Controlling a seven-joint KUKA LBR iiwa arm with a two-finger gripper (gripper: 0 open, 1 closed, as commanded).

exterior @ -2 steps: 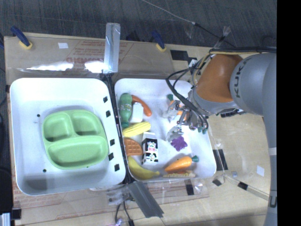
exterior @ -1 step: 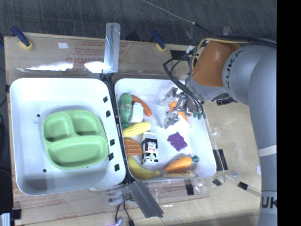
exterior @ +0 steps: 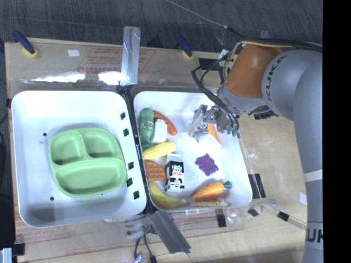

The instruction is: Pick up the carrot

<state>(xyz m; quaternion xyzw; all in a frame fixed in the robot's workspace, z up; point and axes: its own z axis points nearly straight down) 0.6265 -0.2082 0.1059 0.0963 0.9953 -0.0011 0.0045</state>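
A green tray (exterior: 85, 163) sits in the bin far left of the tool (exterior: 210, 124); the carrot (exterior: 209, 190) lies below it at the right bin's (exterior: 237, 149) near wall. The tool's grip cannot be judged, though something orange, perhaps another carrot piece, shows at its tip.

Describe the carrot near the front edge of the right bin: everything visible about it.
The carrot is a small toy, seemingly plastic, with a smooth orange body and a green stem cap at its right end. It lies flat on the right bin floor near the front wall, tip pointing left toward the banana, which it appears nearly to touch. The purple piece lies just behind it. The gripper is well away, farther back.
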